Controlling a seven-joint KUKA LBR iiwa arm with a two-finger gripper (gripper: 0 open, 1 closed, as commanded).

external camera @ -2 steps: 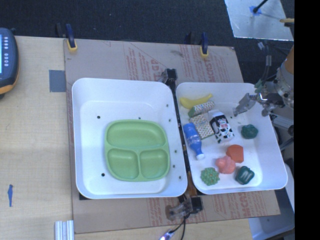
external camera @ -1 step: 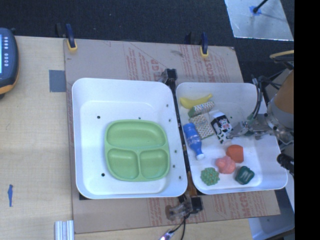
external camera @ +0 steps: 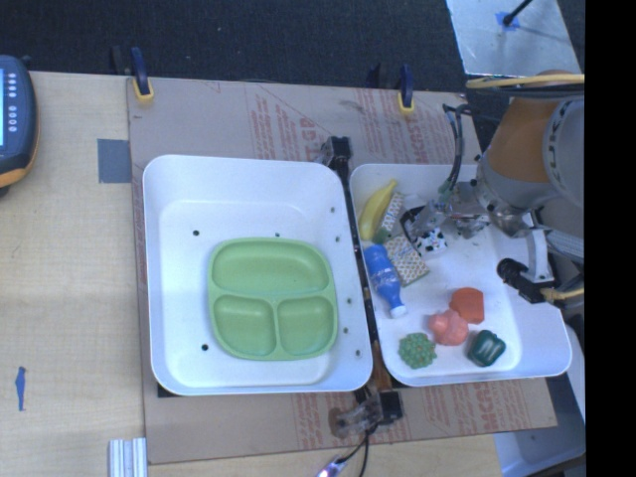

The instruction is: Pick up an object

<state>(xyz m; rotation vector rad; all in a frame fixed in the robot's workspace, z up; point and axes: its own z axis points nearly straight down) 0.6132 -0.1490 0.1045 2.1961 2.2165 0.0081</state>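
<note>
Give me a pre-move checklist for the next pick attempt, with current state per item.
1. Hand over the right bin: ok, it sits at the bin's upper part near the small black-and-white object.
2. Something held in the hand: cannot tell, that area is cluttered and dark.
3. Targets available: ok, banana, blue bottle, broccoli, red items and dark green pepper lie in the right bin.
4. Objects separated: not ok, banana, bottle and a checkered packet crowd together beside the hand.
5. Left bin state: ok, it holds the green divided tray.
</note>
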